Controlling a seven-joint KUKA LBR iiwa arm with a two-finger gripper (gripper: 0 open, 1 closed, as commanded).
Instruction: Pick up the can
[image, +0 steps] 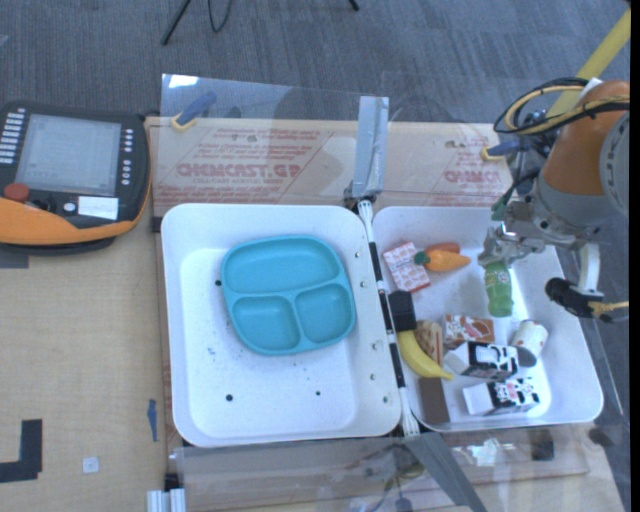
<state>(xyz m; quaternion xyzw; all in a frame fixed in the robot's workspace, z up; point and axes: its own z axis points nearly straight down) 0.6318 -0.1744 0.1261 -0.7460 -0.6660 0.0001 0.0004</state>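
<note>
- My gripper (497, 252) hangs in the upper right of the frame, over the far part of the right bin (585, 385), with my grey arm and its orange band rising behind it.
- I cannot tell whether my hand is spread or pressed together; the wrist hides that.
- The can (498, 288) sits right under my hand, toward the upper middle of the right bin. It is a slim green thing with a paler top end, lying lengthwise up and down the frame; any label is too small to read.
- Its upper end meets the tip of my gripper in this view, but I cannot see it between anything of mine.
- Left of the can lies an orange carrot (443, 260) and a small red-and-white packet (404, 266).
- Lower down are a banana (418, 357) and a black-and-white carton (506, 394).
- The left bin (190, 330) carries a blue divided plate (288, 294).
</note>
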